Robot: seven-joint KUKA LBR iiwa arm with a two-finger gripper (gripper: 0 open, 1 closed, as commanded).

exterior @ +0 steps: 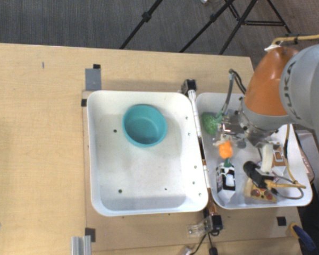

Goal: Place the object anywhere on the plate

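Teal plate: a small teal dish (144, 124) sits in the upper middle of the left bin (111, 195), well apart from everything in the other bin.
Right bin: white bin (303, 198) just beside the left one, holding a jumble of small things.
Arm: grey with an orange band (267, 86), reaching in from the right and hanging over the right bin.
Claw: (227, 133) low over the upper left part of the right bin; whether it is apart or together cannot be told.
Orange object: (225, 151) lies just below the claw.
Green object: (209, 123) lies beside the claw, near the bin's left wall.
Counter: pale wood (32, 142) under both bins.
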